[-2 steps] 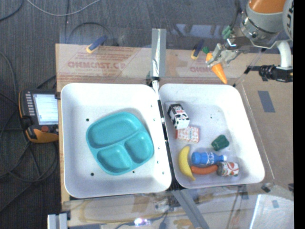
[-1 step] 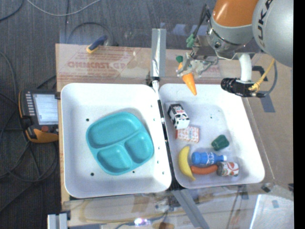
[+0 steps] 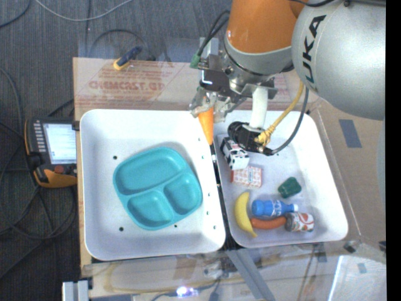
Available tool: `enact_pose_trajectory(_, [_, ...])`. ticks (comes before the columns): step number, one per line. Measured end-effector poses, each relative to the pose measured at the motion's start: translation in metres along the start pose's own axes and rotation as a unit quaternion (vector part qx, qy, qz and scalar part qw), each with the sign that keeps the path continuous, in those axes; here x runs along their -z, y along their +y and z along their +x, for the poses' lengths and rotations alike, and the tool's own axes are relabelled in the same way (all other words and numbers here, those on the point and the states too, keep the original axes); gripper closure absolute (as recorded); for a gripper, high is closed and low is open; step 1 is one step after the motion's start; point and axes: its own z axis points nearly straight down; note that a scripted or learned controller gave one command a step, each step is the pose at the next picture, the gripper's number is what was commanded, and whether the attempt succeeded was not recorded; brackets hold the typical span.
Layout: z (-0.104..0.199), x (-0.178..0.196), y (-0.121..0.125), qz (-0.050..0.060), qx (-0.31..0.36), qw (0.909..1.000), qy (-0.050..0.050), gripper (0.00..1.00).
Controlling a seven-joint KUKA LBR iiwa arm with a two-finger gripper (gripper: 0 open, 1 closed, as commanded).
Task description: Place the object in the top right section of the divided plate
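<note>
Carrot (image 3: 206, 123) top (tool-hidden (image 3: 210, 105))

Floor: dark grey carpet (image 3: 37, 49) with a fine ribbed weave, covering the upper and left parts of the view. Thin pale cables (image 3: 59, 8) loop loosely across it near the top.

Surface: flat brown cardboard sheet (image 3: 135, 83) bearing faded red printed lettering, lying beneath the bins. A strip of grey tape (image 3: 351, 133) sits on the cardboard at right.

Left edge: handheld control pendant (image 3: 53, 149), orange-and-black casing, lit screen.

Light: bright, even, from above; soft shadows.
</note>
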Motion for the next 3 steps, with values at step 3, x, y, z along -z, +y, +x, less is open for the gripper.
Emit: enact_pose_trajectory(3, [0.066, -0.124, -0.014, 0.0, 0.126, 0.992, -0.001, 1.0])
